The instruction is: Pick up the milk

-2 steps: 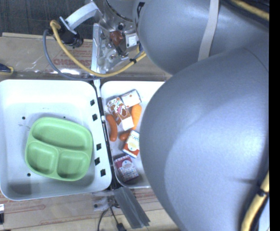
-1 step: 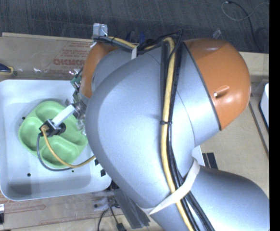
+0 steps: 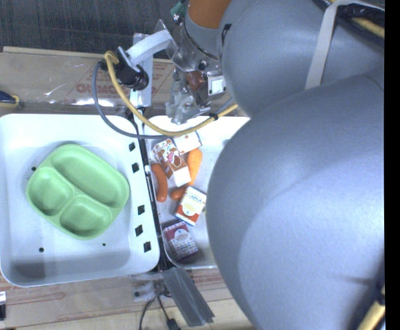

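**A:** Where did the milk lie?

**B:** The milk carton (image 3: 173, 158), white with a brown picture, lay flat in the right bin (image 3: 160, 124), near its far end, tilted a little. An orange carrot (image 3: 194, 162) touched its right side, and a sausage (image 3: 160, 181) ran along just left of it. Nearer the camera sat a small orange-and-white juice box (image 3: 192, 205), then a dark packet (image 3: 180, 241) by the near rim.

**A:** And the claw?

**B:** The gripper (image 3: 180, 108) hung over the bin's far rim, just beyond the milk and apart from it. Whether it was open or closed, I could not tell; nothing showed in its hold.

**A:** The rest of the bench?

**B:** The left bin (image 3: 14, 184) held a green divided plate (image 3: 78, 190). A black-marked divider (image 3: 140, 198) ran between the bins. Brown board (image 3: 42, 67) lay under them, with clear plastic over its far part and dark ribbed matting (image 3: 62, 12) beyond. Yellow and grey cables (image 3: 117, 95) looped off the wrist, and the grey arm (image 3: 303, 184) covered most of the right bin.
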Robot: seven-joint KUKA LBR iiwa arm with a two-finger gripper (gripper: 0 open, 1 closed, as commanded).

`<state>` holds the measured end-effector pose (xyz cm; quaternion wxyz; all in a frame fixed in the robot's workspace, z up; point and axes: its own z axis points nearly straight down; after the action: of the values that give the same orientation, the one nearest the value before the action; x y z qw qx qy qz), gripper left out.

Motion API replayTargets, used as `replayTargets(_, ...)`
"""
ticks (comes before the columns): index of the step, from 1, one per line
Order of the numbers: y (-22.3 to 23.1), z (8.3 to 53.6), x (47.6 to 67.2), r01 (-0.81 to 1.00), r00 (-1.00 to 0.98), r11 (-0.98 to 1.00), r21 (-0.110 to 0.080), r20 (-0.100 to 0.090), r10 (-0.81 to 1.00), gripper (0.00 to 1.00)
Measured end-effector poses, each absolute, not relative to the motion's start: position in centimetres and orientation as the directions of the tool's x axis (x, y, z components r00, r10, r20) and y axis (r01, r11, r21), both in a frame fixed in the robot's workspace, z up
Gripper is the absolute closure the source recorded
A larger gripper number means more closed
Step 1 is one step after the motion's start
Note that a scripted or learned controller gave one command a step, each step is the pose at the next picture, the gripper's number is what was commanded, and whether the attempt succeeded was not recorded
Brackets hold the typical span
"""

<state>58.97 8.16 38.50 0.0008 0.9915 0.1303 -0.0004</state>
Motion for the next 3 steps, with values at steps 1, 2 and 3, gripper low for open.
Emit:
replayTargets(1,8.2,38.5,59.0,0.259,0.966,-0.966,0.002,-0.001,0.259,0.00)
replayTargets(2,11.8,26.6,58.0,0.432,0.902,-0.902,-0.004,-0.010,0.432,0.00)
replayTargets(3,4.6,42.2,58.8,0.357,0.934,-0.934,-0.001,-0.004,0.357,0.00)
